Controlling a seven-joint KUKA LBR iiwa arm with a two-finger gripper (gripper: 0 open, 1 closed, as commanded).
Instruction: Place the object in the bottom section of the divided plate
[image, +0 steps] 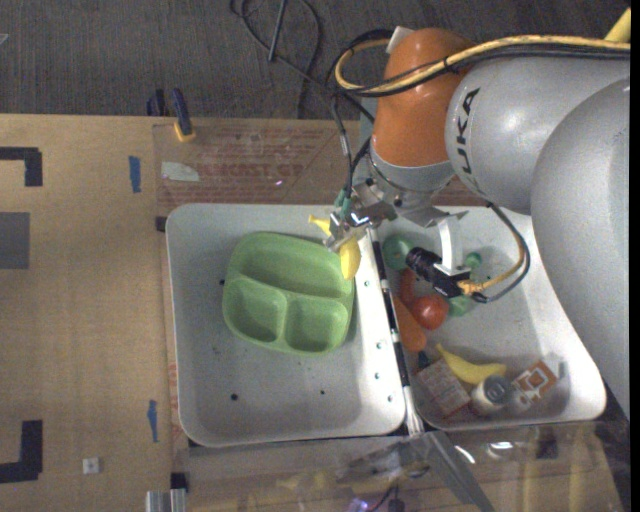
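bench (80, 330): tan, taped | left bin (200, 400) | right bin (560, 330) | side by side

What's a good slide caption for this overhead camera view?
KUKA arm's gripper hovers with a yellow object at the green divided plate's upper right rim.

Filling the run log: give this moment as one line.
gripper: shut on yellow banana-shaped toy | position: over upper right rim of green divided plate | bin: left white bin | placement: not yet

A pale wooden desk (80, 330) carries blue tape marks (134, 173) and black corner marks (24, 165); dark grey floor (120, 50) lies beyond.
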